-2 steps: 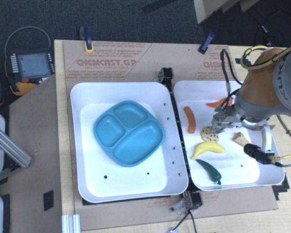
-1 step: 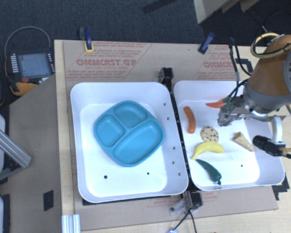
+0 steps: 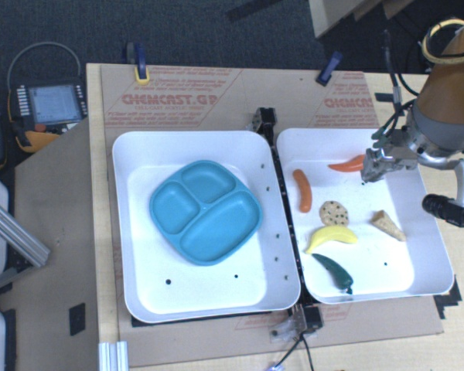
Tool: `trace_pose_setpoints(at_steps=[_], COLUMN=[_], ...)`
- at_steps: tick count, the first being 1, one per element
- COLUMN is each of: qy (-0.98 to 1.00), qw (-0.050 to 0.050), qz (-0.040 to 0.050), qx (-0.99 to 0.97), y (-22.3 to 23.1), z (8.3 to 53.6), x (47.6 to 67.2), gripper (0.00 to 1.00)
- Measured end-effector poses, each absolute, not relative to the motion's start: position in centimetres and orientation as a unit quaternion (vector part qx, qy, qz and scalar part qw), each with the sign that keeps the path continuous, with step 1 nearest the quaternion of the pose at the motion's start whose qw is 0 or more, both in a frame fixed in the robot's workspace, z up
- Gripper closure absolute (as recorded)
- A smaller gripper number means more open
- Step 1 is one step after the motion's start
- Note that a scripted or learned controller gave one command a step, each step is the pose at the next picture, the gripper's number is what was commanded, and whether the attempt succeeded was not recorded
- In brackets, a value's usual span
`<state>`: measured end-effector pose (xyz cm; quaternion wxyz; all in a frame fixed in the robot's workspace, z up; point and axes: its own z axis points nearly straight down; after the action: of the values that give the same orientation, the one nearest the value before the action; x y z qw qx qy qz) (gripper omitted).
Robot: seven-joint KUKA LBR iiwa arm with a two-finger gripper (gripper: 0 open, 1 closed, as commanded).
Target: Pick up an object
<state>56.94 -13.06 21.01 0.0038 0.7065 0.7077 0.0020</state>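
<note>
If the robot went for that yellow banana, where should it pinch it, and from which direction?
Probably from straight above, across the middle of the banana. It lies flat in the right bin, curved, and its thick mid-section is narrow enough to span. The cookie sits just above it and the green pepper just below, so closing across the width needs care.

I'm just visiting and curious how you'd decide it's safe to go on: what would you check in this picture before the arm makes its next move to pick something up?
1. Things to pick are present: ok. The right bin holds an orange pepper, sausage, cookie, banana, green pepper and a tan wedge.
2. Gripper is over that bin: ok, at its upper part beside the orange pepper.
3. Gripper already holds something: cannot tell.
4. Things lie apart enough to grab one: mostly ok; cookie and banana sit close together.
5. Blue divided plate is out of the way: ok, it lies in the left bin.
</note>
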Motion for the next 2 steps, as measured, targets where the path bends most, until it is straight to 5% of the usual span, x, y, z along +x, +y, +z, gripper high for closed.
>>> trace_pose_setpoints(at_steps=[2], qy=[0.708], qw=[0.003], qz=[0.0014], qx=[0.707], y=[-13.6], z=[29.5], x=[57.7], gripper=[1.0])
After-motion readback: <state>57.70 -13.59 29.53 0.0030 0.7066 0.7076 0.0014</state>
